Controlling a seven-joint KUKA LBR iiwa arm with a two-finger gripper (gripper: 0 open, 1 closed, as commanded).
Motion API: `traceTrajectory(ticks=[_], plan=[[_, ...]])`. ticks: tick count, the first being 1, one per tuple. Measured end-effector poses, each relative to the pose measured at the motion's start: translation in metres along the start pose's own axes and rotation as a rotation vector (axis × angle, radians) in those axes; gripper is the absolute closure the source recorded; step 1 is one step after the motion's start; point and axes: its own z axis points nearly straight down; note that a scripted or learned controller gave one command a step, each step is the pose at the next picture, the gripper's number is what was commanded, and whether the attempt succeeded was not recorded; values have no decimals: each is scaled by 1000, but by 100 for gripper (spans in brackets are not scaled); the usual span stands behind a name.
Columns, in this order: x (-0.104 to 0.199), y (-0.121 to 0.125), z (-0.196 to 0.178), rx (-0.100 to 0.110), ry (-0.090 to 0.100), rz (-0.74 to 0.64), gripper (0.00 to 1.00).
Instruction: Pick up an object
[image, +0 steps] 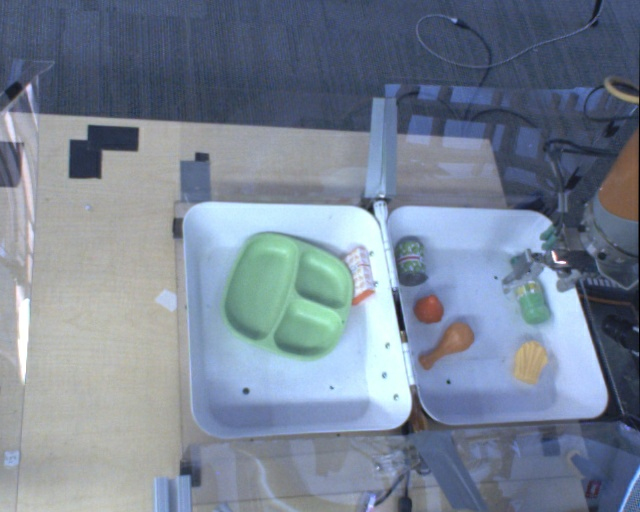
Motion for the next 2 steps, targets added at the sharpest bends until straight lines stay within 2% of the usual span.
traceTrajectory(ticks=[1, 2], plan=[[-12, 34, 90, -31, -9, -24, 0], [-29, 42, 116, -13, -3, -127, 0]])
